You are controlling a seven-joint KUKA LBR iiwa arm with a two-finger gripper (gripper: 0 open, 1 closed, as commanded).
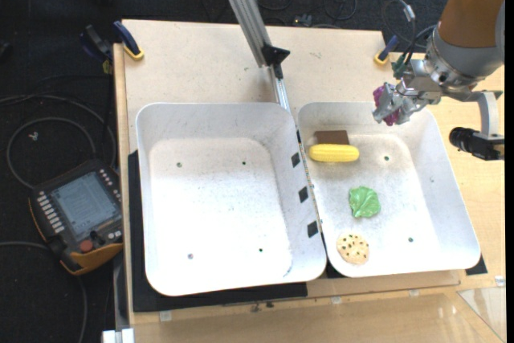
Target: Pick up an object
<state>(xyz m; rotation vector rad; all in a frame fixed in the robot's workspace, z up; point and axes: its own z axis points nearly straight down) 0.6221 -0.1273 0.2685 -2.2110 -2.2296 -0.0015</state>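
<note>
A camera looked down at a slant on a wooden bench [337,48] bearing two shallow white bins side by side; the right bin [434,197] served as the landmark for everything else. The left bin [213,197] touched the right bin along their shared edge. Inside the right bin lay four small things: a yellow corn cob [334,153] near the far left corner, a brown block [330,137] touching it just behind, a green leaf [364,202] near the middle, and a speckled cookie [352,248] near the front left corner.

The grey and orange arm [470,12] reached in from the right; its gripper [391,106] hung above the far rim of the right bin, with something purple-pink [389,115] at its tip; whether that was a held thing or part of the tool could not be told, nor how far the tool stood open.

To do the pick well, the leaf or cookie looked the easier targets, since each lay apart from its neighbours; the corn would need care because the block pressed against it; the tool would do best to come straight down, centred over one thing, well away from the bin's sloping wall.
</note>
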